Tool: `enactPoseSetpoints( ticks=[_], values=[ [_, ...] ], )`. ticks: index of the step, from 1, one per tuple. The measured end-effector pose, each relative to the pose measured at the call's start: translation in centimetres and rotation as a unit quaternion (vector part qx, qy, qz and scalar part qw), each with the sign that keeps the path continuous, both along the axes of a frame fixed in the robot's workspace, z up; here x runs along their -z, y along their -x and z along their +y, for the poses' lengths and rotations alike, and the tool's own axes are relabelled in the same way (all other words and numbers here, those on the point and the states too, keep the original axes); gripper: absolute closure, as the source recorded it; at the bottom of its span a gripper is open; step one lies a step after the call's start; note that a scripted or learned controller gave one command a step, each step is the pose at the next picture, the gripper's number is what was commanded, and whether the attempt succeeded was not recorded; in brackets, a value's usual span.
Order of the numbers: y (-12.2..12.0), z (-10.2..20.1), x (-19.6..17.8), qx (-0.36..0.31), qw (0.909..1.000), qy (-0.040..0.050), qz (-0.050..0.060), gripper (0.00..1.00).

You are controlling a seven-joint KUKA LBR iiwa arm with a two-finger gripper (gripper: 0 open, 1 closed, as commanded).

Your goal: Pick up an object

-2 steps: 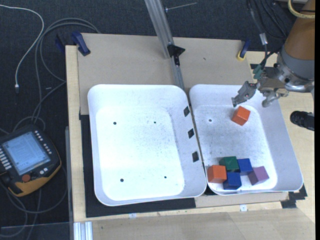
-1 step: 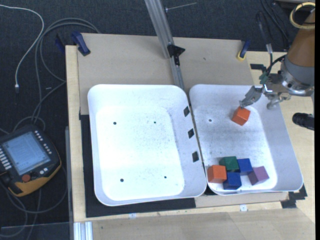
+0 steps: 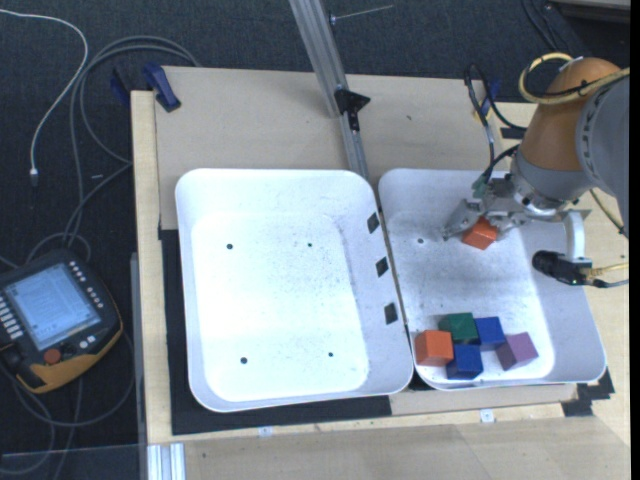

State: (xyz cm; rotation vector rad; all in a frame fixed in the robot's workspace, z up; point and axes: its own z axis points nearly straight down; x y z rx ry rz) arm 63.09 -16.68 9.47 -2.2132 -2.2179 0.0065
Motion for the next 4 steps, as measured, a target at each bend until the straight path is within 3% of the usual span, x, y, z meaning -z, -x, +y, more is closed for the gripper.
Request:
enactPoseSetpoints(
  ticks=[1, 2, 3, 4],
  values=[
    [-0.3, 0.0, -1.7, 0.000, 1.0000, 0.0009, -0.005, 1.00],
    [-0.2, 8.4, -6.1, -0.003, 1.0000, -0.0003, -0.006, 1.00],
    [-2.3, 15.7, -10.8, -0.004, 1.0000, -0.0003, -0.008, 1.00],
    [1.6, 22.0, -16.4, -0.003, 1.0000, -0.0004, -0.006, 1.00]
  ],
)
